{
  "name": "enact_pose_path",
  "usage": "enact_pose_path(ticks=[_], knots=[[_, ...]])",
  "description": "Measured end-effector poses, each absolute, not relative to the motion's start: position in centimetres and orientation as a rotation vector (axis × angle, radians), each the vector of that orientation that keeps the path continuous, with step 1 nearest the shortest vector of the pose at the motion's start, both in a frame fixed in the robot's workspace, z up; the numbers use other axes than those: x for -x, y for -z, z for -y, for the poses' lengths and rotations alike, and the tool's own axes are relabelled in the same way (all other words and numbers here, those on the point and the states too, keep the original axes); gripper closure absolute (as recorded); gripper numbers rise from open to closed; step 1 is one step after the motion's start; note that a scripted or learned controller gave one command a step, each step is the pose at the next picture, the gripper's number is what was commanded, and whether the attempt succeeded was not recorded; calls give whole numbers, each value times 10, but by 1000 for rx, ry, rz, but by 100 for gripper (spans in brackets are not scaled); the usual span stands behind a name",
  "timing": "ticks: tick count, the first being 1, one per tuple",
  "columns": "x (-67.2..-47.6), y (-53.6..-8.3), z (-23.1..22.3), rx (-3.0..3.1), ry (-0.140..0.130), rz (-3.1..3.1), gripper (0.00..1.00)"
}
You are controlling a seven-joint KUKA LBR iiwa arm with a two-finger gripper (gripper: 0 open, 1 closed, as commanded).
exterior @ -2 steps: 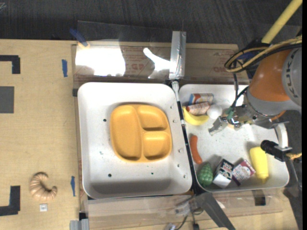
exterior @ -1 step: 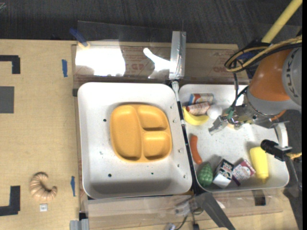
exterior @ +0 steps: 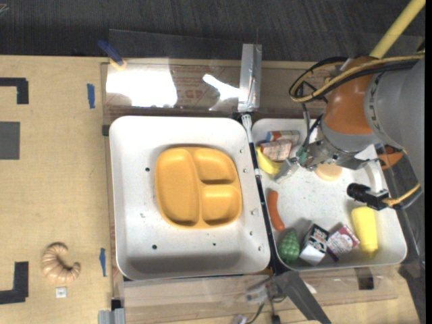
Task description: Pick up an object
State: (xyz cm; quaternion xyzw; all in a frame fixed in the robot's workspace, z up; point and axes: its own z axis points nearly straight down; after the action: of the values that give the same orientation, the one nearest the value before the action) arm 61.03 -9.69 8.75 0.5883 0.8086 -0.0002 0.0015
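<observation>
A wooden table (exterior: 47, 181) carries two shallow white bins side by side. The left bin (exterior: 128, 248) holds a yellow divided tray (exterior: 198, 185) near its middle, with one large compartment and two smaller ones. The right bin (exterior: 395, 248) holds a scatter of small objects. A grey arm with an orange band (exterior: 347, 110) reaches over the far part of this bin, and its hand (exterior: 305, 155) hangs low near the bin's far left corner; how wide the hand stands cannot be told from this angle, and nothing shows plainly between its tips. Just beside the hand lie a yellow banana-like piece (exterior: 268, 162) and a small printed packet (exterior: 282, 142). A pale round disc (exterior: 329, 172) rests a little toward the bin's middle. A red-orange stick (exterior: 275, 209) lies along the left wall. Along the near edge sit a green bumpy fruit (exterior: 289, 246), a black and white box (exterior: 314, 243), a pink patterned packet (exterior: 343, 239) and a yellow cylinder (exterior: 365, 228) toward the near right corner. Outside the bins, near the table's near left corner, lies what looks like a curled pastry (exterior: 61, 262).
</observation>
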Motion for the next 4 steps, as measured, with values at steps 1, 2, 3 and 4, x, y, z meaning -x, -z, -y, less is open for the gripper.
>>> enact_pose_path(ticks=[1, 2, 3, 4], knots=[[-629, -189, 68, -1552, -7, -2721, 0], [-668, -265, 75, -2000, -5, -2415, 0], [-669, -122, 132, -2021, -7, -2394, 0], [-603, -102, 139, -2021, -8, -2390, 0]])
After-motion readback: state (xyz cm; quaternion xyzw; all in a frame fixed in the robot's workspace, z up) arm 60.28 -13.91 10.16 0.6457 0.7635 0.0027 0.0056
